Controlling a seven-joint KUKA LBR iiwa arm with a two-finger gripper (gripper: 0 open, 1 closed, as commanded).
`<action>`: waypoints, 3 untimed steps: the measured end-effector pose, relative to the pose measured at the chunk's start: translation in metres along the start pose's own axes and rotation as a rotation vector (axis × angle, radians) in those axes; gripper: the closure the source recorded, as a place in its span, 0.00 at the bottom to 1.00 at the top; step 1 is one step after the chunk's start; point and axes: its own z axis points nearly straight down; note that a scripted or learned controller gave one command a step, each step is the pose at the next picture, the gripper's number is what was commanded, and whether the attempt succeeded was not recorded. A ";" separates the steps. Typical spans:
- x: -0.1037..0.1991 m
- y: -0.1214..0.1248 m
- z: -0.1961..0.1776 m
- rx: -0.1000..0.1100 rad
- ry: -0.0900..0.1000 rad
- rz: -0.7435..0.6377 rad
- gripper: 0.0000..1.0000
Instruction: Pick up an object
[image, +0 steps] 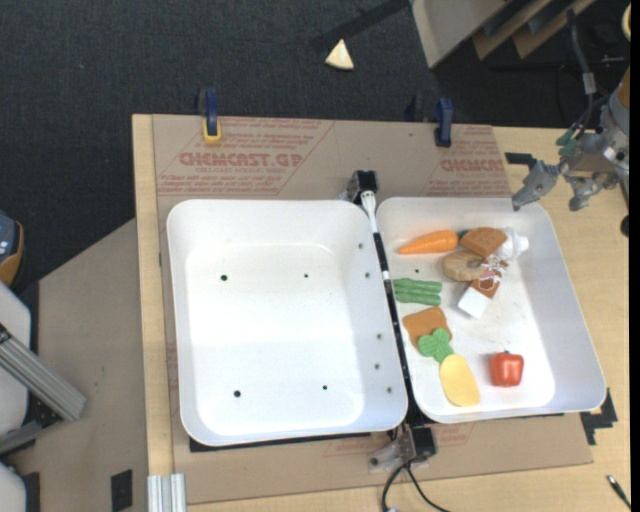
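Down at the near edge of the brown board, a black cable curls away from a small clamp between the two bins. The left white plastic bin shows a bare floor with four dark dots. Over in the right white plastic bin, nearest the camera, there's a yellow oval toy piece, and just beside it a red toy pepper. Stepping back, a green leafy toy is touching an orange-brown toy slab. Next, a green bean-like toy sits close to the divider, with a small white block to its right. Further in, a tan round toy bun touches a brown toast-like piece, and an orange toy carrot lies along the far side. Beyond the bin's far right corner hangs the grey two-finger gripper, fingers spread apart, nothing between them, well clear of all the toys. At the far edge of the board, two blue clamps pin it down.
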 end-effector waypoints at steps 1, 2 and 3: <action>-0.007 0.014 0.133 0.009 0.003 -0.001 0.00; 0.072 0.020 0.148 -0.003 -0.003 0.004 0.00; 0.081 0.021 0.160 0.001 0.000 -0.001 0.00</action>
